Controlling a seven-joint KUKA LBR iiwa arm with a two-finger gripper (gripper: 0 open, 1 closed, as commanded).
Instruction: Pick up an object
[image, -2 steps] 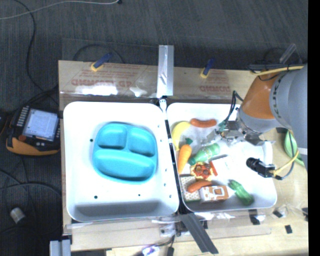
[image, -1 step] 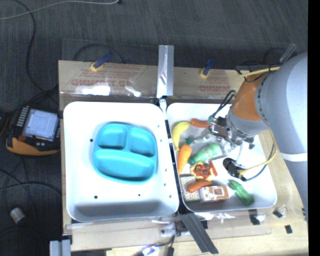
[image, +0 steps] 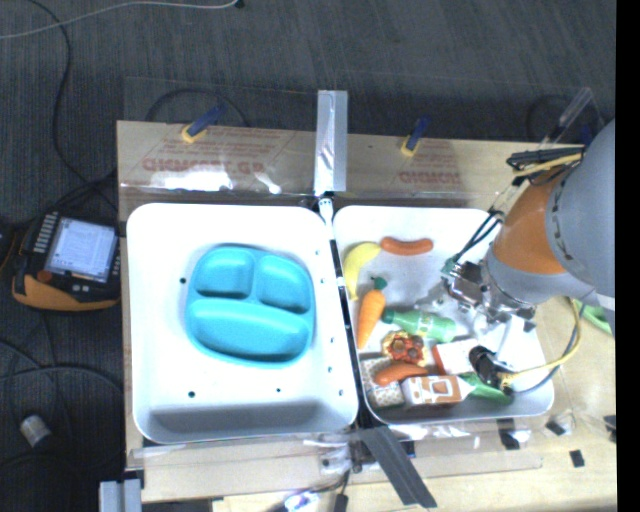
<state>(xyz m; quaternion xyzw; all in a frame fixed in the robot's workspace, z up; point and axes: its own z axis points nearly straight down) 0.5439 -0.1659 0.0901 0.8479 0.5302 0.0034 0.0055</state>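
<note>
Pincer (image: 484, 322) above right bin (image: 345, 300), carrot (image: 370, 313), bottle (image: 422, 323), sausage (image: 406, 244) nearby

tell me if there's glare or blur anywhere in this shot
Camera view: glare streaks the clear plastic sheet behind the bins and the metal strip; the left bin's white floor is evenly lit, with soft shadow under the blue tray; the arm at right looks soft, slightly blurred.
</note>
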